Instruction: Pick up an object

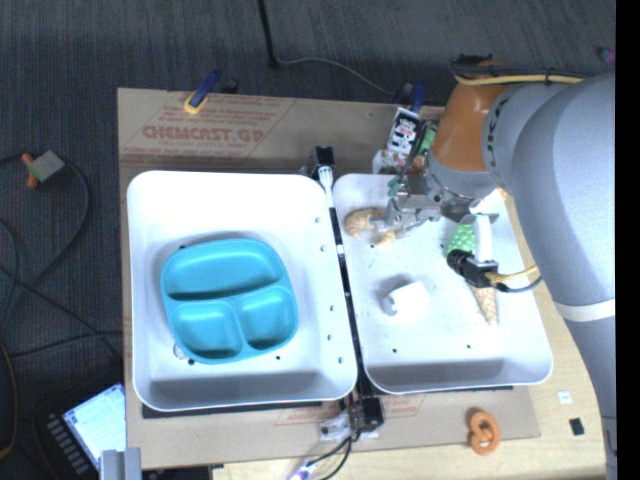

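While the grey arm with its orange band reaches in from the right, the gripper (pixel 400 211) sits low over the far left corner of the right bin (pixel 520 368), its metal parts bunched just beside a tan, rounded object (pixel 362 222) that lies against the bin's left wall. Whether the gripper is spread wide, narrowed, or closed on anything cannot be told from this view, because the wrist and its fittings cover the tips. The tan object looks to be touching or nearly touching the gripper on its left side, but nothing can be seen clamped in it. Farther out in the same bin lie a small white block (pixel 404 296) near the middle, a green dotted piece (pixel 462 238) toward the right, and a cone-shaped item (pixel 486 302) with a dark top just below that. The left bin (pixel 150 368) holds a blue divided tray (pixel 230 300). By my reading, the step in hand is the descent or the grasp attempt on the tan object, so the task is at its middle and unproven. The next move calls for a firm closing on the object and a straight lift clear of the wall.
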`<state>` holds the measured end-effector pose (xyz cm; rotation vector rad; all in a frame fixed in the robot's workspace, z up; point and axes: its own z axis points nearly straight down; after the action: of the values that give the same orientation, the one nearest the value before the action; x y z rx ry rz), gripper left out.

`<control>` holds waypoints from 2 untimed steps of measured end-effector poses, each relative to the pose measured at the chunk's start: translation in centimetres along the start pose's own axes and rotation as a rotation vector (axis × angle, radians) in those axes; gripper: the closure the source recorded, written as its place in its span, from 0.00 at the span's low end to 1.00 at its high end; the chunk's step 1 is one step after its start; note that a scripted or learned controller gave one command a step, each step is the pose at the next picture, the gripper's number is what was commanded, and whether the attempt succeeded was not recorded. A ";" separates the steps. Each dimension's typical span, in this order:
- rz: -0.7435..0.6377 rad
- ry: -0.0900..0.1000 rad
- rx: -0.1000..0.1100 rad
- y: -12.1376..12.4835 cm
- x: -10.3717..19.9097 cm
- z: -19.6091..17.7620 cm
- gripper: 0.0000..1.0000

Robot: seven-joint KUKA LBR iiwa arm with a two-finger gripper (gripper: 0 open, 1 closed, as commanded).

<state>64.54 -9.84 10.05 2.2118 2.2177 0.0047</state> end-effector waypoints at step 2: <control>0.003 0.003 0.010 -6.2 -0.9 -0.6 0.00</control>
<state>58.33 -10.80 10.62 2.2224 2.2206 -0.0030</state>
